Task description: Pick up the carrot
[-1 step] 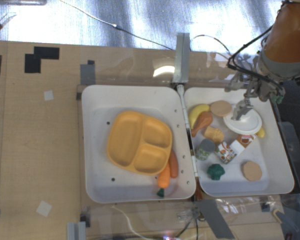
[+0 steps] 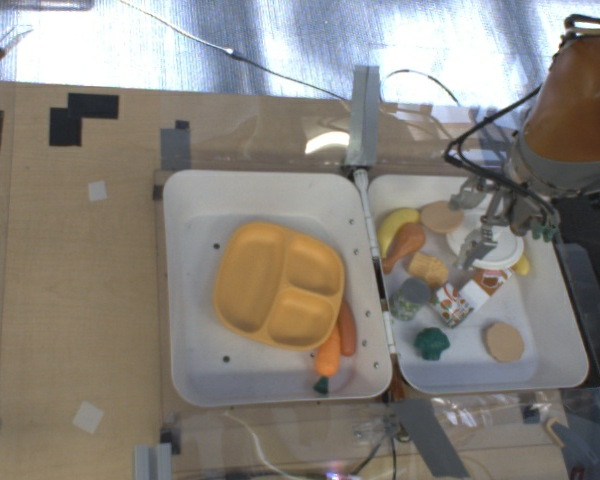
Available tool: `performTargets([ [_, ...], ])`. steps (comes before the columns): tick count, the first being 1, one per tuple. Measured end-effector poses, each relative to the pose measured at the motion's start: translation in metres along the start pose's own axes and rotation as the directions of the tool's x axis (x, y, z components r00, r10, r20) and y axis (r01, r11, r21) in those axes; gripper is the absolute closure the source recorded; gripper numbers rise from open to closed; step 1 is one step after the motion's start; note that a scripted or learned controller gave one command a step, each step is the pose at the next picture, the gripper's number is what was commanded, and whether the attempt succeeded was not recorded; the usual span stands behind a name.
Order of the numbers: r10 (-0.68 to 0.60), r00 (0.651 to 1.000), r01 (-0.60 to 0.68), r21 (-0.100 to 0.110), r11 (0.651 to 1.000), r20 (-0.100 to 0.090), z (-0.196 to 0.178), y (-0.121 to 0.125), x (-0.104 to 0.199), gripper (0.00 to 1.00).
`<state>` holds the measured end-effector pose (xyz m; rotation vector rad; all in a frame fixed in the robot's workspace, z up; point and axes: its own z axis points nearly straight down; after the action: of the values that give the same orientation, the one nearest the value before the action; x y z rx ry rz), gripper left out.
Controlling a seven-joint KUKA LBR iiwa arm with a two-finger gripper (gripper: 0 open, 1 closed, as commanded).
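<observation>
At 5 o'clock of the yellow tray (image 2: 278,284) in the left bin (image 2: 185,298), the carrot (image 2: 328,353) is seen lying beside a sausage (image 2: 348,330). Gripper (image 2: 477,251) is positioned over the right bin (image 2: 560,353), at 3 o'clock; grip state cannot be told, nothing seen held.

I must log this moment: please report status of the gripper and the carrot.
Gripper over right bin, among the toy food. Carrot in left bin, beside tray, sausage touching it. Not yet picked.
</observation>
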<state>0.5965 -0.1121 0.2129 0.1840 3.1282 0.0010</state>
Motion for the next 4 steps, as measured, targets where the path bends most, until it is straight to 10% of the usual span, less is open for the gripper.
performTargets([
  [1, 0.188, 0.982, -0.188, 0.001, 0.982, -0.005, 0.059, 0.022, 0.067, 0.0],
  [2, 0.439, 0.899, -0.439, 0.001, 0.899, -0.002, 0.026, 0.044, 0.114, 0.0],
  [3, 0.432, 0.902, -0.432, -0.002, 0.902, 0.005, 0.015, 0.045, 0.112, 1.0],
  [4, 0.432, 0.902, -0.432, -0.002, 0.902, 0.004, 0.015, 0.045, 0.112, 0.0],
])
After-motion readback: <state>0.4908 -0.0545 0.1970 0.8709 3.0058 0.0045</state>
